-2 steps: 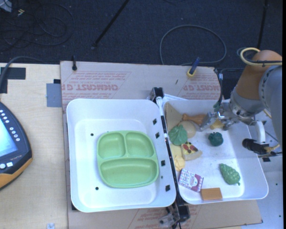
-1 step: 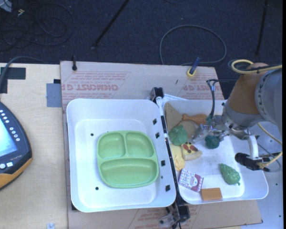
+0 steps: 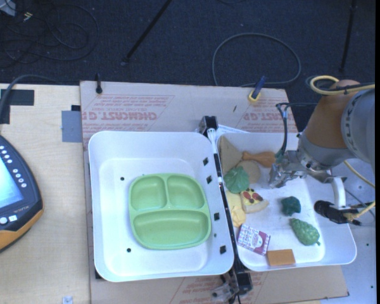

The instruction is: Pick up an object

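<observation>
My gripper (image 3: 279, 175) hangs low over the back middle of the right bin (image 3: 342, 249), reaching in from the right. Just behind and to its left lies a tan-orange item (image 3: 262, 159). A leafy green piece (image 3: 236, 179) lies to the left of the gripper, and a pizza slice (image 3: 253, 199) lies in front of that. A dark green broccoli (image 3: 291, 204) sits just in front of the gripper. A bumpy light green vegetable (image 3: 305, 231), a pink and white packet (image 3: 253, 239) and an orange block (image 3: 280, 257) lie toward the front. I see nothing held.
The left bin (image 3: 107, 163) holds a green divided plate (image 3: 168, 209). A yellow flat piece (image 3: 235, 213) lies by the divider between the bins. A handheld control pendant (image 3: 6, 189) rests on the bench at far left.
</observation>
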Robot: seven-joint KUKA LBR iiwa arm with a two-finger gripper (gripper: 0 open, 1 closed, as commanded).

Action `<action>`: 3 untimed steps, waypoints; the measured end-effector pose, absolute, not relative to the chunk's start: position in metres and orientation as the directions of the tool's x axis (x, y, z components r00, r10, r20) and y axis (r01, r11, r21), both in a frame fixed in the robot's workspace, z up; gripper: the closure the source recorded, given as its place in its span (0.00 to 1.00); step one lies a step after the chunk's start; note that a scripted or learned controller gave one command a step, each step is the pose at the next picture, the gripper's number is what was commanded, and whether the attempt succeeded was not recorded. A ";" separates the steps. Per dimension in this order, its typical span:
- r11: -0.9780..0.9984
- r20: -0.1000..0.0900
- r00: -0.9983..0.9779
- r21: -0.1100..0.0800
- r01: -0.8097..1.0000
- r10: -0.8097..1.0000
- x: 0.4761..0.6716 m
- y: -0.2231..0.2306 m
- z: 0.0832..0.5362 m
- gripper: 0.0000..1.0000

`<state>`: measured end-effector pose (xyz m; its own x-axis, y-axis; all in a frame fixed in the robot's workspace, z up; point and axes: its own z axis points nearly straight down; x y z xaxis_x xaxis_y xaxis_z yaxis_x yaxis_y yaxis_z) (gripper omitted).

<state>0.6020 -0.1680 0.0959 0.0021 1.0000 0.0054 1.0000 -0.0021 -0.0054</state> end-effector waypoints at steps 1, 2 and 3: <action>-0.003 0.006 0.003 -0.007 1.000 1.000 0.602 -0.168 0.095 0.00; -0.003 0.001 0.003 0.001 1.000 1.000 0.548 -0.180 0.088 0.00; -0.002 0.002 0.002 0.002 1.000 1.000 0.500 -0.211 0.089 0.00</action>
<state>0.5005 -0.2111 0.0886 0.0020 1.0000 0.0017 1.0000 -0.0020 0.0019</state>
